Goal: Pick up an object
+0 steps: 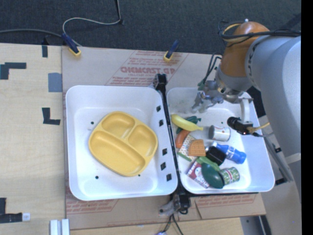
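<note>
My gripper (206, 101) hangs over the back of the right bin (266, 168), just behind a yellow banana (186, 123). I see nothing held in it. Below the banana the bin holds a silver can (219, 132), a blue bottle (235, 154), a black object (215, 155), an orange cracker-like square (196, 148), a dark green object (212, 176), a green can (229, 175) and a red-and-white packet (194, 169). The pile fills the bin's middle and front.
The left bin (78, 106) holds a yellow divided plate (123, 142). A black divider with clips (164, 126) runs between the bins. The grey arm with its orange band (239, 48) reaches in from the upper right. Cables and two clamps lie behind the bins.
</note>
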Robot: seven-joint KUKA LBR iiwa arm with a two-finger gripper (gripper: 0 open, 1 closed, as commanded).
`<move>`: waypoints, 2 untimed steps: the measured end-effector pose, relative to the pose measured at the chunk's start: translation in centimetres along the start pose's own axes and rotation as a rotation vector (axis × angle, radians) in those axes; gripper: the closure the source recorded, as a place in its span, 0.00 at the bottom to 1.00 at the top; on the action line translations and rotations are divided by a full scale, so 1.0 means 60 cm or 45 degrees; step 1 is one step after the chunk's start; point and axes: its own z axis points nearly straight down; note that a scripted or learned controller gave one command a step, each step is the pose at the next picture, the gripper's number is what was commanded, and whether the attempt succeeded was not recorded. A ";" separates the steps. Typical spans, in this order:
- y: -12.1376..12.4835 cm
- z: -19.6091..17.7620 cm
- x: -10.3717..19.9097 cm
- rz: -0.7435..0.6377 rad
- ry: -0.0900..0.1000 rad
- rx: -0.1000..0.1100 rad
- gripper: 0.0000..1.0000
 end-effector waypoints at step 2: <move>-0.041 0.062 0.015 0.011 -0.009 -0.008 0.00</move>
